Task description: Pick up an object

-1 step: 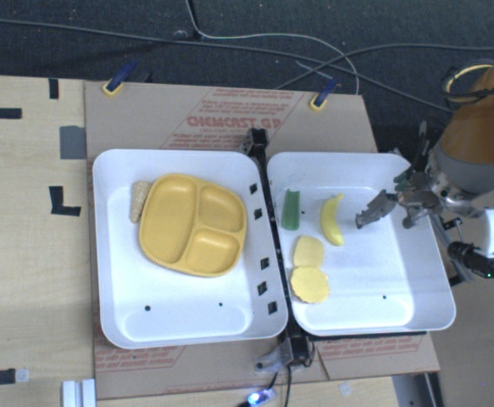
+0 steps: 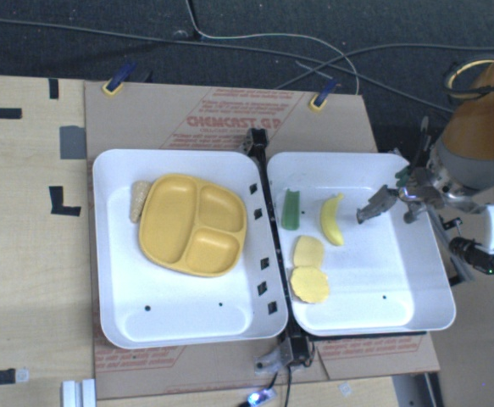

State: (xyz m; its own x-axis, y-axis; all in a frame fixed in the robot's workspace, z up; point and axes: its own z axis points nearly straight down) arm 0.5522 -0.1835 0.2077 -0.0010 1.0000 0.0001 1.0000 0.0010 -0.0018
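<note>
The right bin (image 2: 399,308) holds a yellow banana (image 2: 332,219), a green pickle-like piece (image 2: 291,209) and two pale yellow round slices (image 2: 308,251) (image 2: 311,285), all in its left half. My gripper (image 2: 386,215) hangs over the bin's right half, a little right of the banana and level with it. It is open and nothing sits between its fingers. The arm's orange band (image 2: 475,130) rises at the right edge.
The left bin (image 2: 119,312) carries a yellow divided plate (image 2: 192,225) with a tan sponge-like piece (image 2: 138,200) tucked at its left rim. Both bins rest on a cardboard sheet (image 2: 230,117). Cables (image 2: 255,36) run across the dark floor behind.
</note>
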